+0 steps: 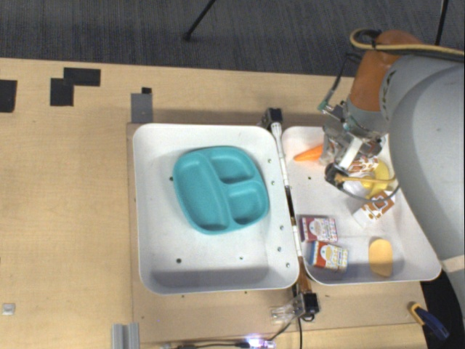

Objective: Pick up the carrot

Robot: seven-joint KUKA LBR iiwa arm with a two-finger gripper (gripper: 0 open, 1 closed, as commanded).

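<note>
The carrot [309, 153] lies in the right bin [354, 233], up in its 10 o'clock corner. It is a small orange wedge with its point toward 9 o'clock, close to the wall that divides the two bins. Bare white bin floor shows on its 9 o'clock and 6 o'clock sides.

At the carrot's 3 o'clock, just beside its thick end, the gripper [336, 155] reaches down into the bin. Its lower part blurs into the clutter beneath it, so I cannot tell whether it is open or closed, or whether it touches the carrot. The grey arm [425, 129] with its orange band [370, 71] comes in from 3 o'clock and covers the bin's far right side.

From the carrot toward 4 o'clock, crowded under the gripper, sits a yellow banana [381, 187]. A brown-and-white patterned packet [378, 206] lies against the banana's 6 o'clock side. These are the nearest things to the carrot on that side.

Toward 6 o'clock from the carrot, well apart from it, two small printed boxes lie near the dividing wall. One box [318, 229] is purple and white, and the other box [328, 255] is at its 5 o'clock, almost touching it. A rounded yellow-orange piece [381, 257] rests at 3 o'clock from the lower box.

In the left bin [156, 217], at 9 o'clock across the wall, a teal divided plate [220, 187] lies in the middle.
</note>
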